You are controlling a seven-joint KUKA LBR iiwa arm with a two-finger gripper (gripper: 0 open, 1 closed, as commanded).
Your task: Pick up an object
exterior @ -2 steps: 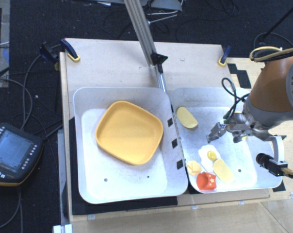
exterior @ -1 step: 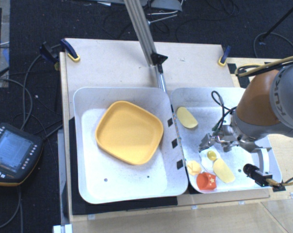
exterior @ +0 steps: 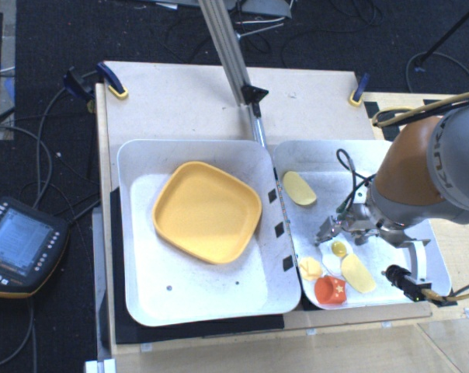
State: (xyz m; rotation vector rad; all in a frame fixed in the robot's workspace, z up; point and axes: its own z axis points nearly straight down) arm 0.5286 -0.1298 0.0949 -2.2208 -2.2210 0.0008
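Reaching in from the right edge of the table point(exterior: 180, 92), the grey arm point(exterior: 432, 169) with its orange band is hanging over the right bin point(exterior: 316, 158), its claw point(exterior: 345, 231) lowered near that bin's front half. Whether the claw is wide, narrow or gripping anything, I cannot tell; the wrist hardware is hiding that part.

Just below the claw, a small yellow ball-like piece point(exterior: 339, 249) is lying on a white patch, and beside it a pale yellow oblong piece point(exterior: 358, 273) is resting toward the bin's front edge. A red piece point(exterior: 330, 289) is sitting at the front rim, touching or nearly touching a small light-yellow lump point(exterior: 310, 268) to its left. Another pale yellow piece point(exterior: 300, 188) is lying apart from these, near the bin's back left corner, close to the divider between the bins.

The left bin point(exterior: 141, 286) is carrying a yellow square plate point(exterior: 207, 211), sitting flat toward its middle.
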